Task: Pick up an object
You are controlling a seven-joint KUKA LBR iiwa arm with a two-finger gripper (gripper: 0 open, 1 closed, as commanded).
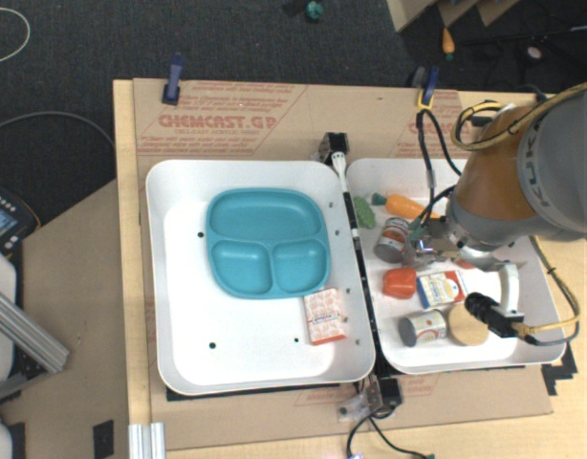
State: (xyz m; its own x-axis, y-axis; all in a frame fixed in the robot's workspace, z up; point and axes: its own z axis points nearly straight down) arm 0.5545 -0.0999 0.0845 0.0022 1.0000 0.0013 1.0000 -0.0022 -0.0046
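In the right bin [552, 347], my gripper [420, 244] hangs low among a cluster of small items. A silver can [392, 241] lies just to its left, touching or nearly touching it. A red rounded piece [400, 282] sits below the can. A white box with red and blue print [437, 289] is under the wrist. An orange piece [403, 205] and a green piece [366, 212] lie farther back. A small grey jar [423, 328] and a tan round piece [464, 329] rest near the front wall.
The left bin [169, 256] holds a teal divided plate [269, 241] and a small red-and-white packet [324, 316] near its front right. The divider between the bins runs close to the can. The arm's bulk covers the right bin's far right part.
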